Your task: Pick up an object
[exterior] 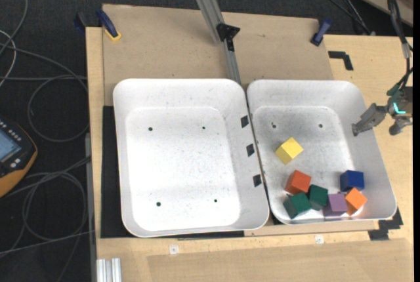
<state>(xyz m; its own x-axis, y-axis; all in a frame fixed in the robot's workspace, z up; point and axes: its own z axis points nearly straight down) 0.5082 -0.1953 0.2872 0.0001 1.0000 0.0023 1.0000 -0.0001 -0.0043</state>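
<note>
The right bin (359, 103) holds several small cubes. A yellow cube (289, 149) lies alone near the bin's middle. Clustered at the front are a red cube (298, 181), two green cubes (317, 195) (298, 205), a purple cube (336, 203), an orange cube (355, 199) and a blue cube (352, 180). My gripper (381, 124) hangs over the right bin's right rim, well behind the cluster. It is open, with nothing between its fingers (366, 120).
The left bin (125, 143) sits beside the right one, with small black clips (250, 149) along their shared edge. A grey metal rail (210, 8) slants over the back of the bench. Blue clamps (109, 26) (321, 31) hold the board's far corners.
</note>
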